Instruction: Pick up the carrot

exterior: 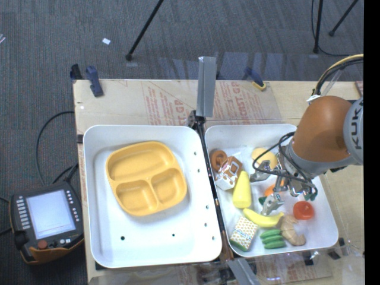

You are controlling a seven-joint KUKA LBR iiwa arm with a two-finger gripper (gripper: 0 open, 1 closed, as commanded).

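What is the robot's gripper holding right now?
It cannot be told. The gripper sits low in the right white bin, right beside a small orange carrot piece, but no grasp shows clearly.

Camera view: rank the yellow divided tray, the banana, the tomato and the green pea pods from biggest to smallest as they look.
1. Yellow divided tray, by far.
2. Banana.
3. Tomato and green pea pods look about alike, so I won't rank them.

This is a robotics lab. A wooden worktop (172, 103) stands on dark grey carpet (59, 34) and carries two white bins (95, 218). A handheld control pendant (44, 221) with a screen lies on the floor at the near left, its cable trailing off. Black tripod legs (148, 22) stand beyond the far edge, and clamps (93, 81) grip it.
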